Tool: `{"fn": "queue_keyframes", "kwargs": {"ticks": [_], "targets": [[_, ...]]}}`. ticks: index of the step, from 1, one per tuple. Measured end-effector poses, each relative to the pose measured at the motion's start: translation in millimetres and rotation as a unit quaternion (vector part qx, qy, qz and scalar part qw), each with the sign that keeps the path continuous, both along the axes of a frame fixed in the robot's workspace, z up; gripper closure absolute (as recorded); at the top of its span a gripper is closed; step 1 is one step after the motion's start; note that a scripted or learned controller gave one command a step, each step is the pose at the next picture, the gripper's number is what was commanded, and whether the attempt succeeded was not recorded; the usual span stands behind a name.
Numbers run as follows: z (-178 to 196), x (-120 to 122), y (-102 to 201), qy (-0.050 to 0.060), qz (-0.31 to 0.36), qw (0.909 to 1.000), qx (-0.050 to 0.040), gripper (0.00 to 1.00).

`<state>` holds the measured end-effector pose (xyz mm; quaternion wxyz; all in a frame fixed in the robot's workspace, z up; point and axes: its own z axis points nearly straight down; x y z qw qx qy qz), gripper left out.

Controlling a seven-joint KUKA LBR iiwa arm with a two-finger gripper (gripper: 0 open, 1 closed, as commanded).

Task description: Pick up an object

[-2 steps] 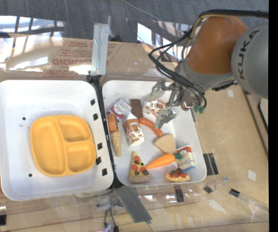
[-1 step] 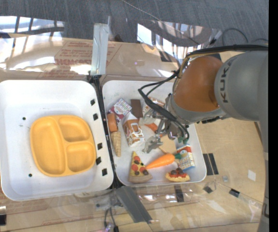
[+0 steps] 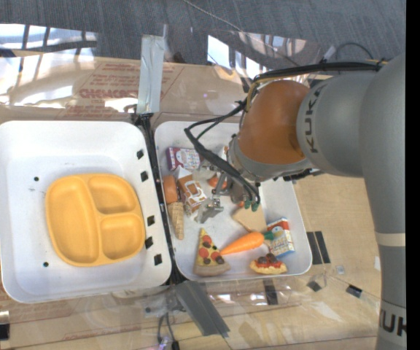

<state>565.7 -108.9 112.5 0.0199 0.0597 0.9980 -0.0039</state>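
My gripper (image 3: 211,208) hangs low over the middle of the right bin (image 3: 303,233), below the orange wrist band (image 3: 272,122). Just left of it lie a small brown box (image 3: 193,188), a reddish sausage (image 3: 170,189) and a waffle cone (image 3: 176,222). A purple and white packet (image 3: 182,157) sits behind them. To its right lies a tan slice (image 3: 247,216). In front are a pizza slice (image 3: 210,254), a carrot (image 3: 243,242), a small carton (image 3: 280,238) and a round tart (image 3: 268,266). The gripper's tip is dark and small against the clutter.
The left bin (image 3: 13,159) holds a yellow divided plate (image 3: 93,217). A black ridge (image 3: 154,195) runs between the two bins. The grey arm (image 3: 356,137) covers the right bin's back right part. Cardboard and tape lie behind the bins.
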Motion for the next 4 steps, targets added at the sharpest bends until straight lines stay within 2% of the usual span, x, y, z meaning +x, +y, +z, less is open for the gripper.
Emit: {"fn": "queue_keyframes", "kwargs": {"ticks": [1, 2, 3, 4], "targets": [[-1.7, 0.3, 3.6, -0.001, -0.019, 0.9998, 0.0000, 0.00], [-2.9, -1.0, 8.3, 0.000, -0.094, 0.9956, 0.0049, 0.00], [-4.2, 20.8, 7.4, 0.003, -0.119, 0.9928, 0.0060, 0.00], [-17.7, 20.6, 9.1, 0.014, -0.207, 0.9781, 0.0090, 0.00]]}}
